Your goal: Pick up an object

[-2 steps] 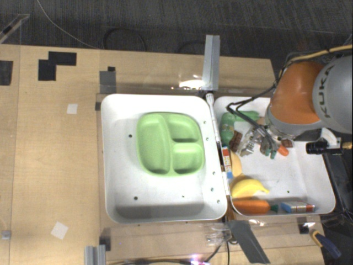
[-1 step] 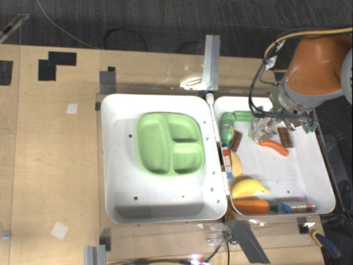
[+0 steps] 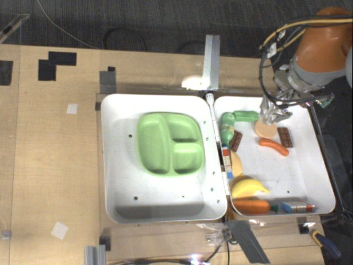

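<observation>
My gripper (image 3: 274, 115) hangs over the back of the right bin (image 3: 309, 175), right above a tan round disc (image 3: 265, 130). Close by lie an orange sausage (image 3: 273, 146), a brown chocolate bar (image 3: 284, 137) and a second brown bar (image 3: 236, 141). A green bottle-like piece (image 3: 240, 116) and a green round item (image 3: 226, 132) sit at the bin's back left. Toward the front lie a yellow banana (image 3: 248, 188), an orange carrot (image 3: 252, 206) and a marker (image 3: 296, 207). I see nothing between the fingers.
The left bin (image 3: 118, 148) holds a green divided plate (image 3: 169, 142). A metal post (image 3: 212, 62) stands behind the divide between the bins. Cables loop around the wrist at the upper right. Bare wooden bench lies to the left.
</observation>
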